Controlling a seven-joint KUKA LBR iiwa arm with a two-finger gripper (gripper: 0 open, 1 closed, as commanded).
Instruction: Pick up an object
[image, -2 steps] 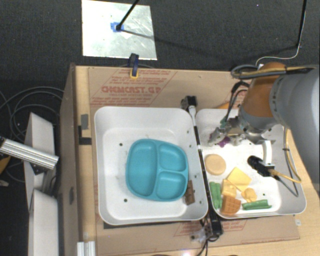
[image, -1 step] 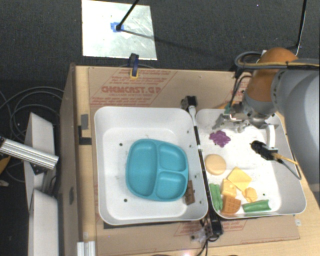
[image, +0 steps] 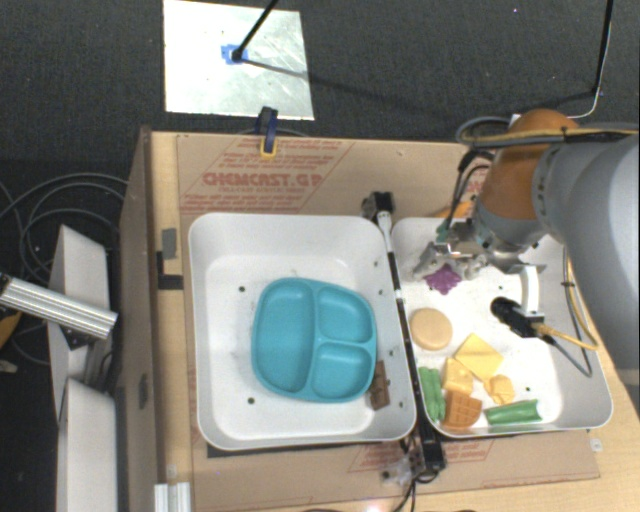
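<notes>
Camera view: bench (image: 250, 170) carries two white bins (image: 215, 330); dark floor (image: 80, 80) behind; jaws' state seems unreadable.

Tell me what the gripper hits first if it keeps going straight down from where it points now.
Most likely the purple toy, which lies just under the gripper in the right bin. Depth is hard to judge from this slanted view, so it may already be touching it.

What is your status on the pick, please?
Gripper low in the right bin, over the purple piece. Nothing seen held. Round tan piece close beside; blue tray in the left bin.
</notes>
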